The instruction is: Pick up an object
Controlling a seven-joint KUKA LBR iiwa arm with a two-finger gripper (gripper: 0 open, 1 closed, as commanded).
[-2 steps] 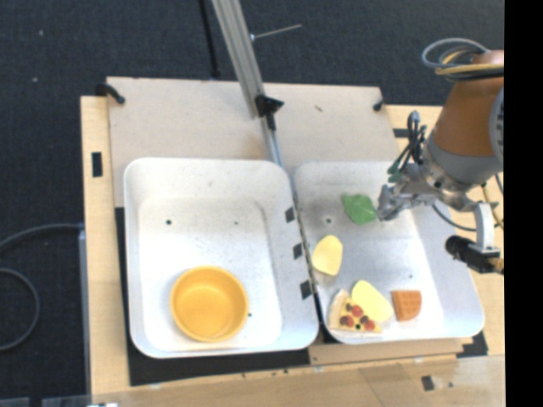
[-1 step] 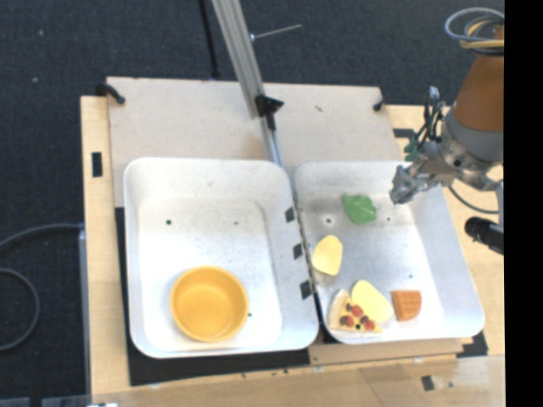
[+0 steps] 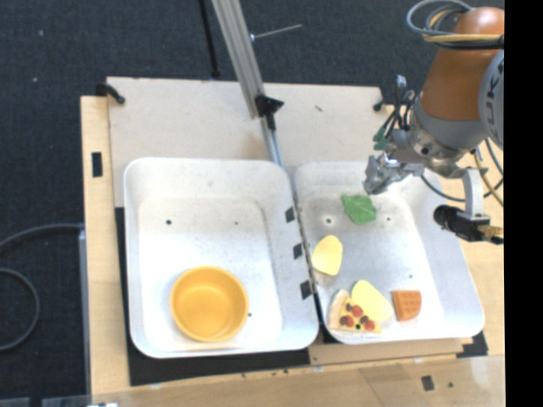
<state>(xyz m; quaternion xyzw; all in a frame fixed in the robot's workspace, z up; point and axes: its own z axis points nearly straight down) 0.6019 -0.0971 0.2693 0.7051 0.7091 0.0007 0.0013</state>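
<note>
Pincer: we see the pincer (image 3: 376, 179) at the far edge of the right bin (image 3: 441, 265), hanging from the grey arm (image 3: 454, 83) with its orange band; we cannot tell how it stands.
Green piece: the green piece (image 3: 360, 209) lies on the right bin's floor just below the pincer tip in our view, close to it; we cannot tell whether they touch.
Pale yellow piece: we find the pale yellow piece (image 3: 327, 255) near the right bin's left wall.
Near corner: a pizza-like slice (image 3: 357, 314), a yellow wedge (image 3: 371, 299) overlapping it and an orange block (image 3: 406, 303) just to its right.
Left bin: the left bin (image 3: 170, 193) holds a yellow bowl (image 3: 209, 303), upright, toward its near side.
Counter: we see both bins side by side on the counter (image 3: 187, 117).
</note>
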